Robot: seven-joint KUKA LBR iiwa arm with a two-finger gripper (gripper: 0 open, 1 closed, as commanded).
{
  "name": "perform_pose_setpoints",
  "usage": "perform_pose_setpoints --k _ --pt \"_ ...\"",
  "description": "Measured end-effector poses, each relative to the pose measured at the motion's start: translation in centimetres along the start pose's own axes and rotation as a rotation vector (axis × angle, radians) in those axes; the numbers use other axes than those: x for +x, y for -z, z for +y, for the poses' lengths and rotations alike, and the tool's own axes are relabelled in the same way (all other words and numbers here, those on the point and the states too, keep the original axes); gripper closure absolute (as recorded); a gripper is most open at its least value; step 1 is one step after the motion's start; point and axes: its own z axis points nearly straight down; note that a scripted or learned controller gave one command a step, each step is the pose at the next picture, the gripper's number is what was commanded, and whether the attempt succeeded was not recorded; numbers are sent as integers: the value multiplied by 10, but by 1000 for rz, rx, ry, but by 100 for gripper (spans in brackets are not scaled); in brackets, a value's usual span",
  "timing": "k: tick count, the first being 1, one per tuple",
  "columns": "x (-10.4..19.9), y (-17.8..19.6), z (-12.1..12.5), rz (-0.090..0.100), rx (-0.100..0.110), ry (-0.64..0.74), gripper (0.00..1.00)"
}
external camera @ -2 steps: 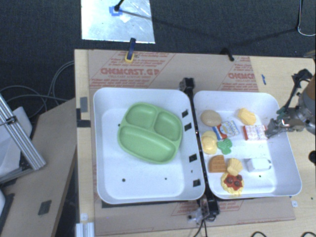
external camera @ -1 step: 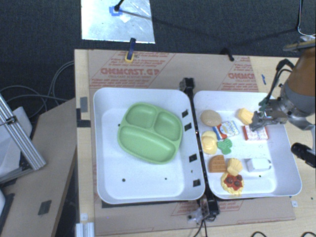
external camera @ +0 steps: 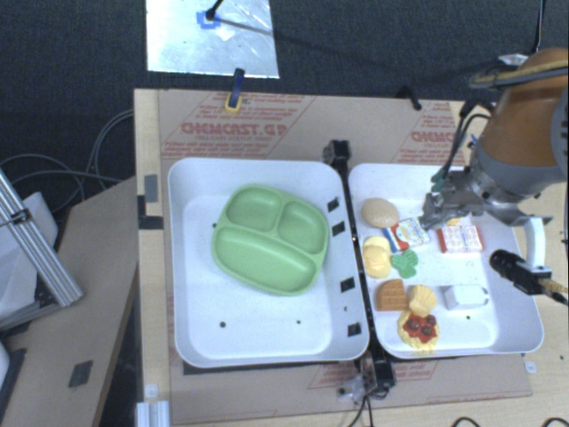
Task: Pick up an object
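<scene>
My claw (external camera: 433, 210): low over the right bin, in the right half of the frame, its tip at the red-and-white packet; I cannot tell its state, because my own dark wrist covers it.
My arm (external camera: 524, 132): enters from the right edge (orange band uppermost), cut off by the frame.
Right bin (external camera: 516, 327): its upper right part is hidden under my arm.
Red-and-white packet (external camera: 411, 233): partly under my claw; whether we touch, I cannot tell.
Tan bun (external camera: 380, 211): left of the packet, near the bin's inner wall.
Green toy (external camera: 404, 263): just below the packet, shape hard to make out.
Red box (external camera: 460, 237): right of the packet, its print too small to read.
Pizza slice (external camera: 420, 328): at the bin's lower edge.
White block (external camera: 465, 297): pale against the bin floor, outline faint.
Left bin (external camera: 191, 327): holds a green divided plate (external camera: 271, 238).
</scene>
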Motion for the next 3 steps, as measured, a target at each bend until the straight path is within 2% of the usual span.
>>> perform_pose_setpoints --k 1,2,3 --pt "39 -5 15 -2 0 -3 100" --pt "32 -23 10 -2 2 -10 100" --pt "33 -6 12 -2 1 -6 100"
